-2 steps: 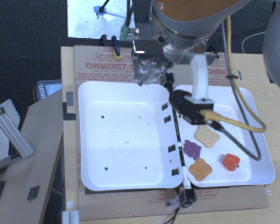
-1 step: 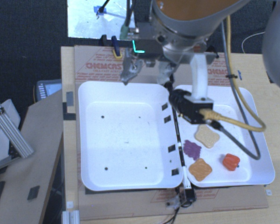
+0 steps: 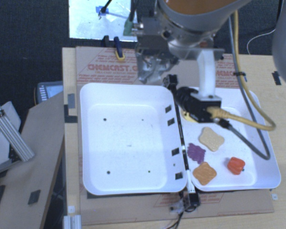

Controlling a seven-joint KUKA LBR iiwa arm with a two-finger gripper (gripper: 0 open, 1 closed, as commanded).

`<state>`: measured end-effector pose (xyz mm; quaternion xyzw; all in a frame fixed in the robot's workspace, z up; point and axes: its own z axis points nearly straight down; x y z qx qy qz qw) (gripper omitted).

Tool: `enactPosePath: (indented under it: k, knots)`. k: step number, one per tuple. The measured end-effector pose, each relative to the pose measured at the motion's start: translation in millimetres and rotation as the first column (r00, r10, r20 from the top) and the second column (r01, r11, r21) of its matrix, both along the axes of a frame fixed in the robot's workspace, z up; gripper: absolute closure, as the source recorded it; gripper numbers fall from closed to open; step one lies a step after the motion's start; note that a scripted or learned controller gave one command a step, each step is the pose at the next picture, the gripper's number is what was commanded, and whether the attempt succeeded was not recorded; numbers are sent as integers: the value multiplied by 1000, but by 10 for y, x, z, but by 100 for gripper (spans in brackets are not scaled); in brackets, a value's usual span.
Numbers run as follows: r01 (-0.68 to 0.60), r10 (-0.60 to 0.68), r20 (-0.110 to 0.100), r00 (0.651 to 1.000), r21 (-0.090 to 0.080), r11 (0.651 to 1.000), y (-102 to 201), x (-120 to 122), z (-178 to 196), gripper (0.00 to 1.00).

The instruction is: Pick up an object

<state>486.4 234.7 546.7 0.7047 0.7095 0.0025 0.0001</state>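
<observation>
Bench [image 3: 43, 128]: pale wood, carrying a cardboard sheet [image 3: 105, 66] under both bins. Open board shows along the far edge and in a thin strip at the near edge.

Arm [image 3: 200, 8]: grey with an orange band, fills the upper middle, hanging over the far edge where the two bins meet. A yellow cable [image 3: 248, 123] and a grey cable [image 3: 257, 142] trail from it across the right bin's far half.

Left bin [image 3: 93, 175]: shallow, white, its floor bare apart from a few small dark dots. All the free room lies here, wall to wall.

Right bin [image 3: 271, 175]: white, crowded in its far half by the arm's black fitting and cables; near half more open.

Gripper [image 3: 150, 73]: metallic, just beyond the left bin's far right corner, above the cardboard. Cannot tell whether it is released or clenched; nothing seen in it.

Contents of right bin, near half, all lying loose and apart:
- tan cracker-shaped piece [image 3: 211, 139], nearest the cables
- orange piece [image 3: 204, 173], by the dividing wall
- purple piece [image 3: 196, 152], between those two, near the divider
- red pepper-like piece [image 3: 236, 165], toward the right wall
</observation>
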Motion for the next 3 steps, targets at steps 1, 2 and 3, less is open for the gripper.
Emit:
enactPosePath:
  k: [1,2,3]
  knots:
    - [7,-7,-18,1000,-11,1000,-162,39,-1791,100]
    - [3,-3,16,1000,6,1000,-162,201,-81,100]
    - [2,-2,-2,1000,-2,1000,0,-6,-114,100]
